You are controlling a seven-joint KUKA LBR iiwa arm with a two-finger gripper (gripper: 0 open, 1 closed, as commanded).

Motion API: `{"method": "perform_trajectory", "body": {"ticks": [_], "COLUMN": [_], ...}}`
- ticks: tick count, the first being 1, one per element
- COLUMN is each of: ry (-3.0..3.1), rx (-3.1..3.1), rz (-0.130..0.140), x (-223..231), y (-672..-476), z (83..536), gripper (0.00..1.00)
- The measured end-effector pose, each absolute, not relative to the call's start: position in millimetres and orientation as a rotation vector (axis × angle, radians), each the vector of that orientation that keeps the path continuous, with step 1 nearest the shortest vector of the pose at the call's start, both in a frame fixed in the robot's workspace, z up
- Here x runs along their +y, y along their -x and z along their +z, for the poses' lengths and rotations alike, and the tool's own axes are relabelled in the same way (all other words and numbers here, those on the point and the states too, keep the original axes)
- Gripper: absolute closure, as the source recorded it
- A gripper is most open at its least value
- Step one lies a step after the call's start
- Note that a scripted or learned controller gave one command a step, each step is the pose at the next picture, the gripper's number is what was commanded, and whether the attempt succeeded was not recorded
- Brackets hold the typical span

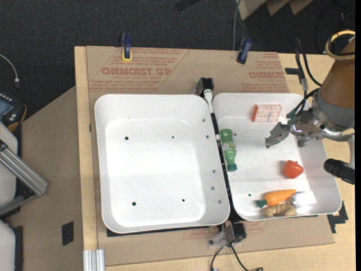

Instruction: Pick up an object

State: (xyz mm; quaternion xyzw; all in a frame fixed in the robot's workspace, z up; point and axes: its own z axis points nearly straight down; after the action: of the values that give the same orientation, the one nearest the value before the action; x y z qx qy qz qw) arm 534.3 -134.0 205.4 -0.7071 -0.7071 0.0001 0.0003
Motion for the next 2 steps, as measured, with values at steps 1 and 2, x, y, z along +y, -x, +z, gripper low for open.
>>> {"method": "perform_trajectory", "body": {"ticks": [1, 2], "ry": [2.219, 2.209], "rx": [-2.216, -2.219], "rz": [0.003, -0.014], "x": [-131.9, -215.3], "y": [-509.8, -496.9], "z": [94.7, 141.2], "gripper": [0.00, 0.00]}}
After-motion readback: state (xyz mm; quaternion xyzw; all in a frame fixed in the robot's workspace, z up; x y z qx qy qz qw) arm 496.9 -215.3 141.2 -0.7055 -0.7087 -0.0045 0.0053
